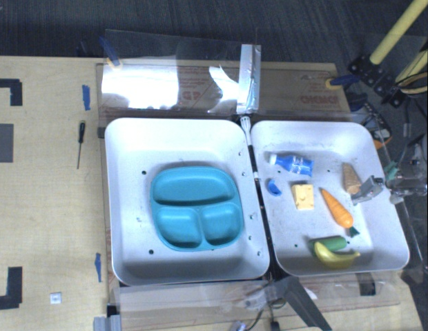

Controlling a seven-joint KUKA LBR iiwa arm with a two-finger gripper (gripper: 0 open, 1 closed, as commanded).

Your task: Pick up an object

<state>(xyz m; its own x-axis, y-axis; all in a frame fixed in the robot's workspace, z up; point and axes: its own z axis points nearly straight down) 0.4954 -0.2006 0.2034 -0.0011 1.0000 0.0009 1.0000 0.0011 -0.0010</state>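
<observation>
Two white bins sit side by side on the surface (41, 205).

Left bin (124, 150): holds one teal divided plate (195, 206), three compartments, lying flat near the bin's centre.

Right bin (390, 240): holds several small items.
- Blue-and-white crumpled packet (292, 163), far left part of the bin.
- Small blue piece (273, 187), just near-left of the packet.
- Yellow cheese block (304, 196), about mid-bin.
- Toy carrot (337, 208), right of the cheese, lying at a slant, green tip toward the near right.
- Tan wedge, bread-like (351, 178), far right, just beyond the carrot.
- Toy banana (334, 254) with a green item touching its far side, at the near edge.

Gripper (369, 189): at the right bin's right rim, just right of the carrot and tan wedge. Jaws too small and blurred; cannot tell their opening or any hold.
</observation>
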